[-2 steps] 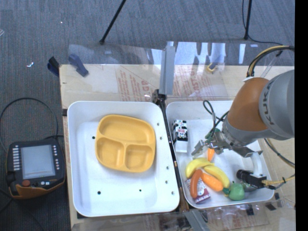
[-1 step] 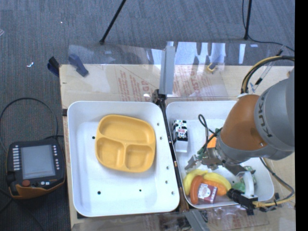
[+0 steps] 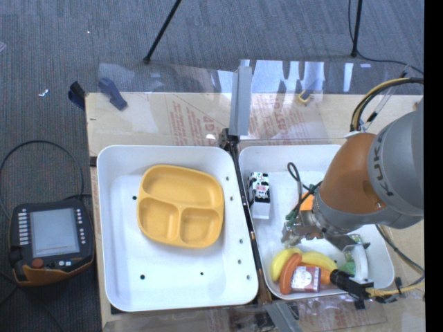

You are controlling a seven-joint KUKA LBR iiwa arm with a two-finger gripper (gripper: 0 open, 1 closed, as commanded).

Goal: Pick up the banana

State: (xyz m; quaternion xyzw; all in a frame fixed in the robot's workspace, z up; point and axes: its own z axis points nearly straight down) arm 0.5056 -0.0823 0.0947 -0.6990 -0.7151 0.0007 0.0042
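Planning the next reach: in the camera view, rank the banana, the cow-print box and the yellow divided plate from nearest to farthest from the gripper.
From the gripper:
1. Banana, just below it, right bin.
2. Cow-print box, up-left, same bin.
3. Yellow divided plate, left bin.

Yellow three-part plate [image 3: 181, 205] lies in left bin [image 3: 118, 282], toward its upper middle. Right bin [image 3: 277, 151] holds a black-and-white cow-print carton [image 3: 259, 191] near its left wall, a red ketchup-type bottle [image 3: 304, 278] at the front, and a white-green item [image 3: 359, 257] at front right, too hidden to identify. A teach pendant [image 3: 50, 237] sits on the carpet left of the bench, cable looping above it.
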